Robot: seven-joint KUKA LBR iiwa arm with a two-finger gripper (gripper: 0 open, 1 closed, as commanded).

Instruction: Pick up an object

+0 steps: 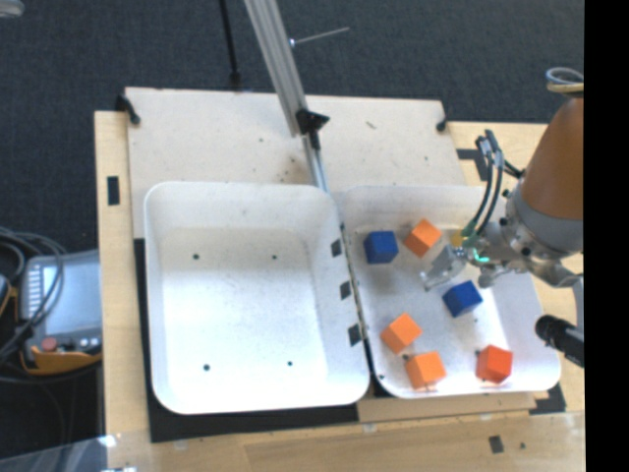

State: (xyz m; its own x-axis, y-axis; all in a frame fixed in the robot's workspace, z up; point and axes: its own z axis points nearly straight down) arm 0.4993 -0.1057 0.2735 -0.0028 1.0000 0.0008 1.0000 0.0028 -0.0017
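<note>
While I hover in the right bin [511, 377], jaws state unclear, I am nearing a grasp; next, drop onto the blue cube [462, 298] just beside my gripper [444, 268]

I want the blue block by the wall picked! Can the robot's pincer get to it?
Probably yes. The pincer hangs in the right bin, close to that blue block. Bare floor lies between them; an orange block sits beside it, perhaps crowding that side.
</note>
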